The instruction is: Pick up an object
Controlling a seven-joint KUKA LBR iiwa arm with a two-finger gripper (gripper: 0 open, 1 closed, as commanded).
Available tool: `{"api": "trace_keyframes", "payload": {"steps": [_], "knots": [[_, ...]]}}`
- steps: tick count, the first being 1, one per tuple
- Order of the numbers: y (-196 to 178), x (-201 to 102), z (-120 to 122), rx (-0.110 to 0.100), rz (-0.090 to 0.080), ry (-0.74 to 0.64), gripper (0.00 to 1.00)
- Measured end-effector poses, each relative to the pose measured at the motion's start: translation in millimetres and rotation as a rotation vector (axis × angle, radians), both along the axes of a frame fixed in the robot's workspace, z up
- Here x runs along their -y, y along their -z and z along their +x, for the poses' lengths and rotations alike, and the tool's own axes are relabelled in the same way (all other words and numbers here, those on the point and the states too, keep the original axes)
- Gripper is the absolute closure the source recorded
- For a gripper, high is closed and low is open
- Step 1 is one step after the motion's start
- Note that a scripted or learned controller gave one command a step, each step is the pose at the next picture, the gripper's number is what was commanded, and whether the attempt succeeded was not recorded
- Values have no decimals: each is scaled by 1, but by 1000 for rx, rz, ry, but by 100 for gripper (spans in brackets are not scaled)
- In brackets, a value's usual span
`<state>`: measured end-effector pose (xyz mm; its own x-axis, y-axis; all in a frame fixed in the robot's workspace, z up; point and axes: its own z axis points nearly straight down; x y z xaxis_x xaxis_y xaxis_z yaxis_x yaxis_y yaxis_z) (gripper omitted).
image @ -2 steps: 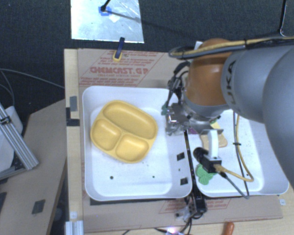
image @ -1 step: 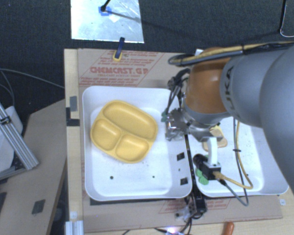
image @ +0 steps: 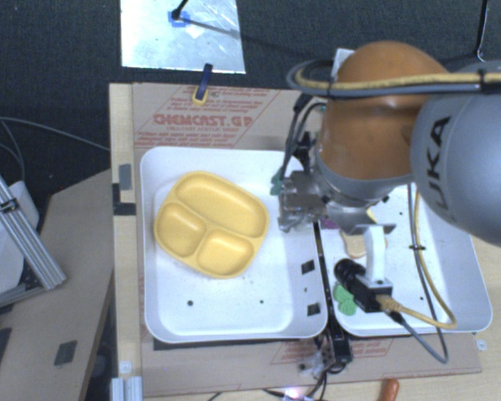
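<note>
gripper (image: 297, 209): cannot tell if open | yellow divided plate (image: 210, 223) just beside it | tip: straddle its near rim squarely

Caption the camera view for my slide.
KUKA arm hangs over the right bin; yellow divided tray lies in the left bin.

Arm (image: 451, 165) cut off by view's right edge. Right bin (image: 476, 307): far edge and most of floor hidden under arm. Small green thing (image: 343, 296) at bin's left edge, partly covered, shape unclear. Pale tan piece (image: 353, 243) mid-bin, possibly toy food, top hidden. Orange item (image: 390, 388) cut off at view's bottom.
</note>
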<state>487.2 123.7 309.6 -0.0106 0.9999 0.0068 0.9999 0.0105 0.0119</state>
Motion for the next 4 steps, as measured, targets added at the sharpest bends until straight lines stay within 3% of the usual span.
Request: {"api": "trace_keyframes", "payload": {"steps": [1,2,3,4], "knots": [[7,4,1,-10,-6,8,0],[202,9,-3,-24,-9,11,0],[183,8,-1,-13,-5,9,100],[225,-48,55,-4,-8,7,100]]}}
